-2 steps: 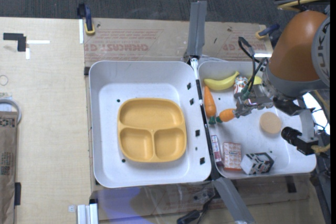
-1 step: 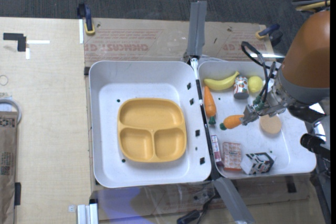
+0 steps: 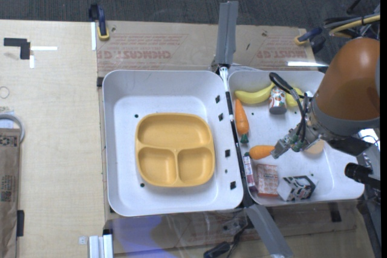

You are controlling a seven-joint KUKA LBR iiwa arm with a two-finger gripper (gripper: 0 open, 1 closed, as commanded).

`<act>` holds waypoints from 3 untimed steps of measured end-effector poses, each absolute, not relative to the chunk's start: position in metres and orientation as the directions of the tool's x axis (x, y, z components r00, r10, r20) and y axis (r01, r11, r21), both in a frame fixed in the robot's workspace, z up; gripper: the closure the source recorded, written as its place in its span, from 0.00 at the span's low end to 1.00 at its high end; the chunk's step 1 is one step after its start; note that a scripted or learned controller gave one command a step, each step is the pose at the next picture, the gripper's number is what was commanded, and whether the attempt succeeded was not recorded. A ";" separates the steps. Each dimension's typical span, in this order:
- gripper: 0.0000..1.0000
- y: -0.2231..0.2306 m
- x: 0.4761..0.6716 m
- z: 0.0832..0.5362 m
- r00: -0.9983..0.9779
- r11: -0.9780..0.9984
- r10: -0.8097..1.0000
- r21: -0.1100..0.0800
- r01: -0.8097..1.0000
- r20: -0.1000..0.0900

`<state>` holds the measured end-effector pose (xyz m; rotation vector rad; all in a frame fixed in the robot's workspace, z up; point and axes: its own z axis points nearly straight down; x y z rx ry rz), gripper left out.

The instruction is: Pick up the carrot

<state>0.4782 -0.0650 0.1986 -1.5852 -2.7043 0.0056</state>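
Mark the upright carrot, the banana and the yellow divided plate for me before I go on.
carrot (image 3: 241, 118): camera view, middle of its orange body, by the right bin's left wall.
banana (image 3: 255, 95): camera view, on the left half of its curve.
yellow divided plate (image 3: 173, 127): camera view, floor of its large compartment, left bin.

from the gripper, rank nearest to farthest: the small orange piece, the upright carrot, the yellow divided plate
Measured from the gripper in the right bin:
1. Small orange piece, just to its left in the view.
2. Upright carrot, by the right bin's left wall.
3. Yellow divided plate, over in the left bin.
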 end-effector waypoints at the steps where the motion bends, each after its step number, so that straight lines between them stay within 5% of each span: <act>1: 0.00 -0.065 0.478 0.199 -0.489 0.489 0.872 -0.006 0.872 0.004; 2: 0.00 -0.148 0.554 0.089 -0.568 0.568 0.823 -0.002 0.823 0.002; 3: 1.00 -0.149 0.554 0.094 -0.565 0.565 0.825 -0.004 0.825 0.005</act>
